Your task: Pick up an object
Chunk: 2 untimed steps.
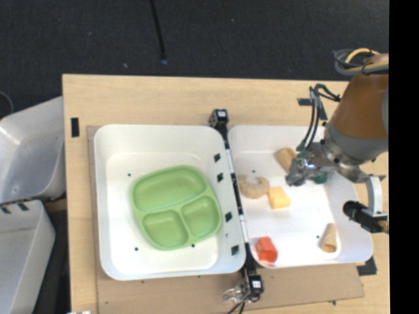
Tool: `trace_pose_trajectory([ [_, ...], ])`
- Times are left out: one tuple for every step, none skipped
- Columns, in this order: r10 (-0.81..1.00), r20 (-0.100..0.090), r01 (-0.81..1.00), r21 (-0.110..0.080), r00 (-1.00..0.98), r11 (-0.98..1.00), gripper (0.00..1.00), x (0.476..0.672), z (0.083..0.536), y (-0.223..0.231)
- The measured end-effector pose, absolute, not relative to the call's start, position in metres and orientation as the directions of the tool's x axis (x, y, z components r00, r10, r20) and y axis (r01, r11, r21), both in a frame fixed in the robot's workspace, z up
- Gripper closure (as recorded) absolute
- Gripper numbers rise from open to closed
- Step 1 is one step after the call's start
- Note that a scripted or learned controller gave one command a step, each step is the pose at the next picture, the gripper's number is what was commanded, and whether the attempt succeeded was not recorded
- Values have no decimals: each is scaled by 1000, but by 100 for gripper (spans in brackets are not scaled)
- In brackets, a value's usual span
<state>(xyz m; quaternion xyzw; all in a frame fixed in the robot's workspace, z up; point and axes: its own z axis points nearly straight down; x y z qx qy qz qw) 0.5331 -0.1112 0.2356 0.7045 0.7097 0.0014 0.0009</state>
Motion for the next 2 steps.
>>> trace_pose_trajectory([
  [1000,0,1000,2,-6,6,100,559,230,-70],
  [1000,0,1000,3,-5,5,100,581,240,-29],
])
